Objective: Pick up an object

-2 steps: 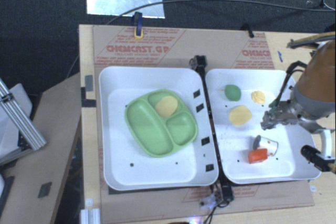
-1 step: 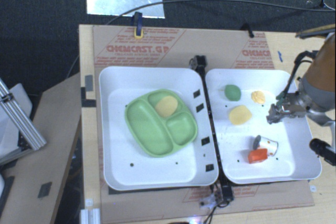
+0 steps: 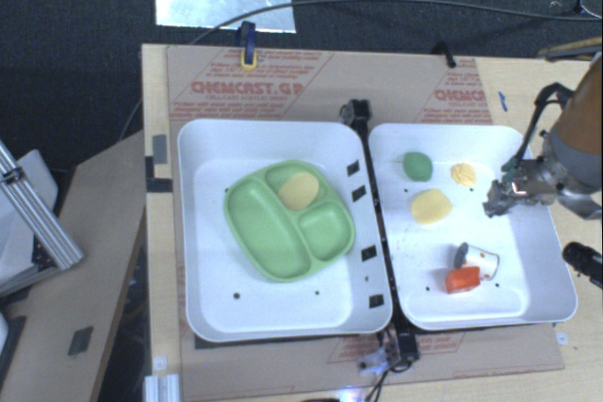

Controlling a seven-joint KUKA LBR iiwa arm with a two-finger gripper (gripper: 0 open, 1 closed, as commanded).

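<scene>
The tool (image 3: pixel 499 198) hangs over the right side of the right bin (image 3: pixel 542 297); whether it is open or closed cannot be told, and nothing shows in its grip. Just to its left lie a small yellow piece (image 3: pixel 463 173), a green ball (image 3: pixel 417 166) and a yellow lump (image 3: pixel 431 206). Nearer the front lies an orange-and-white toy (image 3: pixel 468 270). The left bin (image 3: pixel 212 155) holds a green divided plate (image 3: pixel 287 219) with a yellow lump (image 3: pixel 300 190) in one compartment.

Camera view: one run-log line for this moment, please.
end effector: over right bin, holding nothing | nearest: yellow piece | green tray: left bin
</scene>
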